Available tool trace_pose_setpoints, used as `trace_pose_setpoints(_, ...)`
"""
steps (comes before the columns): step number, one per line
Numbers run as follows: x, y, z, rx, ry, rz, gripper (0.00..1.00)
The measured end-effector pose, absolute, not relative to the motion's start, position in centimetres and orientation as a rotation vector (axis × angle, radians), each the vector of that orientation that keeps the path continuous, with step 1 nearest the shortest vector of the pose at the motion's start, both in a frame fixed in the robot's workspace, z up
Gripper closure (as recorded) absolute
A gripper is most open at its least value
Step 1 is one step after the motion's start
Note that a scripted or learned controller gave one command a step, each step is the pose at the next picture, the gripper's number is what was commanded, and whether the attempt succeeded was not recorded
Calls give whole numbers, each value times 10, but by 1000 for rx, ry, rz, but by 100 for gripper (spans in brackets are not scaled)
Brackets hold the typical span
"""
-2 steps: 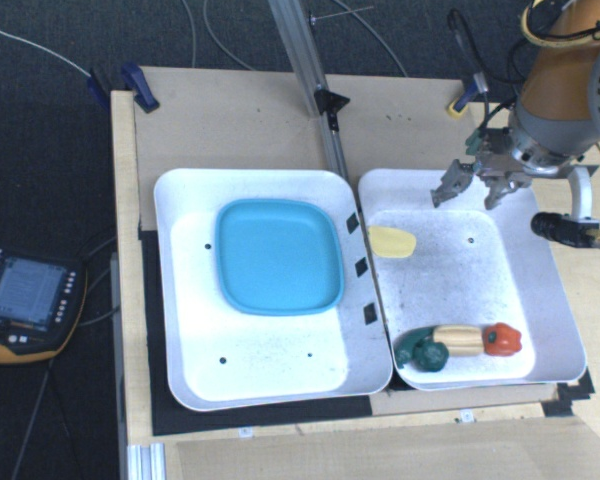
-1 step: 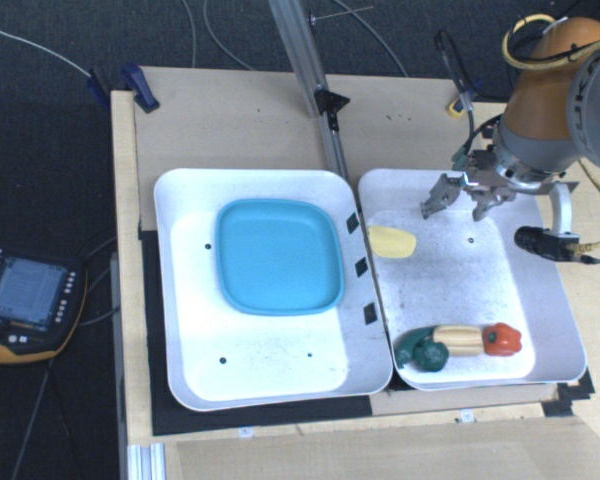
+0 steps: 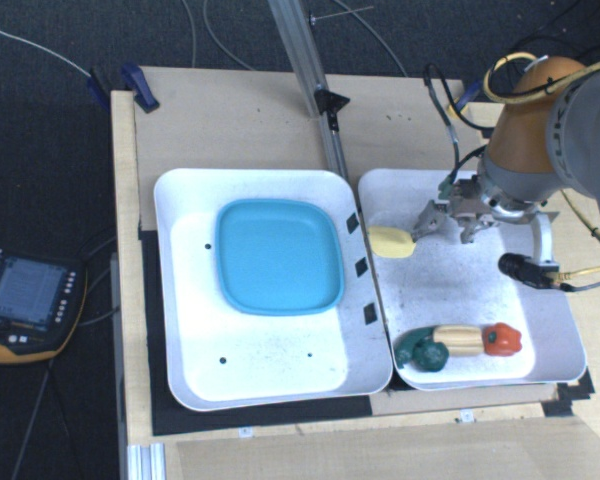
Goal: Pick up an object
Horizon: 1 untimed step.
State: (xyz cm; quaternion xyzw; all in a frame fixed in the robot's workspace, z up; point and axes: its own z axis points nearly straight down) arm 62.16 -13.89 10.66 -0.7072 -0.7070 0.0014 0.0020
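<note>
Seemingly mid-approach, the arm [image 3: 555, 118] reaches in from the upper right of the camera view and hangs over the right bin [image 3: 570, 313], which puts its gripper [image 3: 445, 220] low above the bin's upper left part. One finger points left toward a pale yellow piece [image 3: 391, 242] lying against the bin's left wall; the other sits nearer the wrist, so the fingers read as spread apart, with nothing between them. The yellow piece lies just beside the left fingertip, apart from it, and looks the likeliest target.

Along the bin's lower edge lie three more things in a row: a green lump [image 3: 422, 351], a tan stick [image 3: 458, 340] and a red piece [image 3: 501, 339], well apart from the gripper.

The left bin [image 3: 180, 268] holds a blue tray [image 3: 280, 256], flat in its middle.
</note>
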Motion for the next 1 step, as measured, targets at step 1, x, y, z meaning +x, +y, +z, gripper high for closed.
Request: trace_pose_setpoints(1,623,-139,120,-2222,-2223,-2,100)
